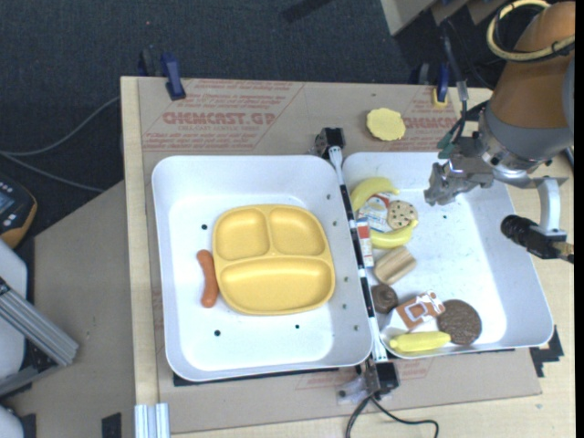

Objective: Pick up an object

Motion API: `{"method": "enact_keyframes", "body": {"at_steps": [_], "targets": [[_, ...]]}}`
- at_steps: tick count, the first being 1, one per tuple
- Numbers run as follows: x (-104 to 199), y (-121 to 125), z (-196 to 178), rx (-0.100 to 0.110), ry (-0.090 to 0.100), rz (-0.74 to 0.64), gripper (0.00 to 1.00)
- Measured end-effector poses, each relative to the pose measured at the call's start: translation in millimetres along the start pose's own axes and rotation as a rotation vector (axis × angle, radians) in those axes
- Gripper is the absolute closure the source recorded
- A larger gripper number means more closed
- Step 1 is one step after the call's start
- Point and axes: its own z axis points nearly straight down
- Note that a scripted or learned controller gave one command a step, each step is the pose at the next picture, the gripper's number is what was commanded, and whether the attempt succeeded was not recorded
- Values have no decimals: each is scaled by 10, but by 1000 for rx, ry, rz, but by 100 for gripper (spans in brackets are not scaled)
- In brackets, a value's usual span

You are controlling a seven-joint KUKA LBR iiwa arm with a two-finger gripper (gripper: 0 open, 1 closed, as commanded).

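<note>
My gripper hangs over the back of the right bin, a little right of a yellow banana. Nothing shows between its fingers. Beside the banana lie a chocolate-chip cookie, a small packet and a second yellow banana piece. Further forward lie a tan bread piece, a dark brown round piece, a red and white packet, a brown round cookie and a yellow banana-shaped piece.
The left bin holds a yellow divided plate with an orange sausage at its left. A yellow round piece lies on the bench behind the right bin. Blue clamps grip the bench's back edge.
</note>
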Motion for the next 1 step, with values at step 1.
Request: {"method": "enact_keyframes", "body": {"at_steps": [1], "targets": [[55, 12, -36, -6, 1, -8, 0]]}}
